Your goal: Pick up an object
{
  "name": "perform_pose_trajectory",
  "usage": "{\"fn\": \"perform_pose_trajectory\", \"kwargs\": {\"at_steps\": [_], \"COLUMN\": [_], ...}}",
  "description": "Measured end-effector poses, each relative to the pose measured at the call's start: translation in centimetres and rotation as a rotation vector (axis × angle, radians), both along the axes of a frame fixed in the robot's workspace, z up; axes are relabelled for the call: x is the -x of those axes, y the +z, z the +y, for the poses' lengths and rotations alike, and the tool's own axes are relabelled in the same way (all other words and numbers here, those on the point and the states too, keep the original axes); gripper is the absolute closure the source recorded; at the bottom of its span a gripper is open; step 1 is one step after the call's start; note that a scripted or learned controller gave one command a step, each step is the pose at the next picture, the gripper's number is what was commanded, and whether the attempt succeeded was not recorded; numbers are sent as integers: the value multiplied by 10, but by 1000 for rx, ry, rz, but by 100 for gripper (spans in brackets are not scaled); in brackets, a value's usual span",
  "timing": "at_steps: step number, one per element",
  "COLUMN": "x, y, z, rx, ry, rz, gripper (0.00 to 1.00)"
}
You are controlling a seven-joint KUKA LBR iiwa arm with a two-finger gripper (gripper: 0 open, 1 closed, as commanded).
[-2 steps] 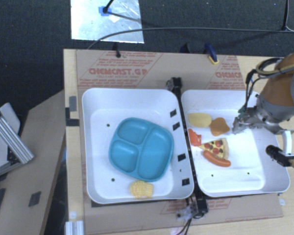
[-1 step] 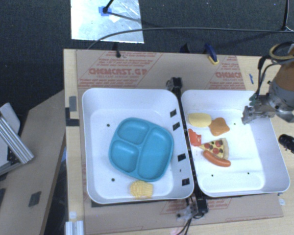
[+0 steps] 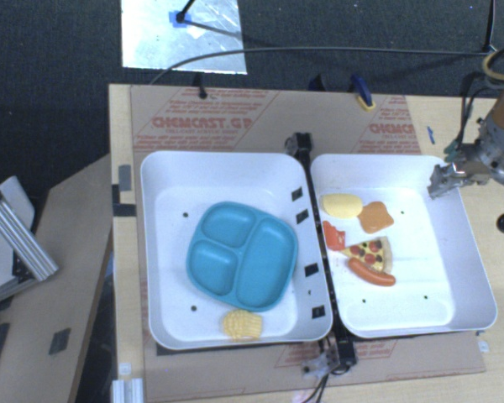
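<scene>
The gripper hangs over the right bin's far right corner, at its rim, well apart from every toy, and I cannot tell whether its fingers are apart or together. The likeliest failure, as I judge it, comes from crowding: the candidates sit bunched against the right bin's left wall, so a descent could land between pieces, nudge 2 at once, or clip the wall. The pizza slice and hot dog touch, so closing on 1 may drag the other, and flat pieces may slip out. In the right bin I count 1 pale yellow piece, 1 brown piece just beside it, 1 red piece by the left wall, 1 pizza slice and 1 hot dog. The left bin holds 1 blue divided plate near its middle and 1 corn cob at its near edge; 2 bins in all.
</scene>
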State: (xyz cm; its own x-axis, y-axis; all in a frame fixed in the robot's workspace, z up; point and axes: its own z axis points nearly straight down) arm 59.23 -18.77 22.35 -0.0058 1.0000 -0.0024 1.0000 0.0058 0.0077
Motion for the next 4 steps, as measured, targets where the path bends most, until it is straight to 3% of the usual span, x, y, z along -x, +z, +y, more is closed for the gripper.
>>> {"fn": "perform_pose_trajectory", "kwargs": {"at_steps": [1, 2, 4], "x": [4, 2, -10], "y": [46, 67, 65], "z": [0, 0, 110], "rx": [0, -1, -4], "ry": [0, 1, 5], "rz": [0, 2, 5], "gripper": [100, 100, 100]}}
